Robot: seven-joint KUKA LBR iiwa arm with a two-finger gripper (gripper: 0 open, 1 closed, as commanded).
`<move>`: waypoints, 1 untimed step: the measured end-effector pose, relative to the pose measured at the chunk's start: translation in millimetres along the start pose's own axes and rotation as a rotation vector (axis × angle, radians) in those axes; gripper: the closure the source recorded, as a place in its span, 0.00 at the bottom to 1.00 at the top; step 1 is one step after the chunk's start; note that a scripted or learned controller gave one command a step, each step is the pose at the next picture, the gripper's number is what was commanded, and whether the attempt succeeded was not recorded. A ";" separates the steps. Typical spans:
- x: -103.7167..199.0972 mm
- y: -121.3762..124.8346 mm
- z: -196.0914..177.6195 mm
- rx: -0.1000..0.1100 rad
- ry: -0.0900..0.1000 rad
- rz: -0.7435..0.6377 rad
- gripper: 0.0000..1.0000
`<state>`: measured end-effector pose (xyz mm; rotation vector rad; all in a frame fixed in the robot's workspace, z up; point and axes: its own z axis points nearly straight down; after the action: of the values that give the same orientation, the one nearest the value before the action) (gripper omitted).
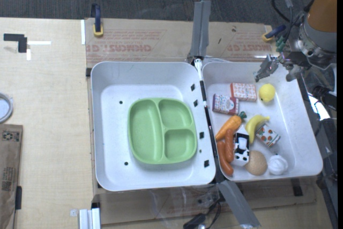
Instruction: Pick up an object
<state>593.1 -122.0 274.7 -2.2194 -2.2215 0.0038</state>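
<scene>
Nearest in the right bin (300, 110) lie a white ball (277, 164), a tan egg (256, 162), a cow-patterned carton (241, 148) and glossy carrots (229, 127). Farther back sit a banana (254, 125), two small printed boxes (225, 104), their lettering unreadable, and a round lemon (267, 93). The left bin (107, 115) carries a green three-compartment plate (162, 130). The gripper (270, 65) hangs over the right bin's far edge, fingers apart, grasping nothing.

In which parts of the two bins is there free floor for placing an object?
Left bin: bare floor rings the green tray, widest along the far side. Right bin: free along the right wall, beyond the lemon. Crowded around the carrot and banana.
</scene>
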 end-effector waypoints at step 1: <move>-17.5 -35.0 116.7 0.001 0.001 -0.095 0.00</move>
<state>557.8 -139.6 158.2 -2.1101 -2.3238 0.0030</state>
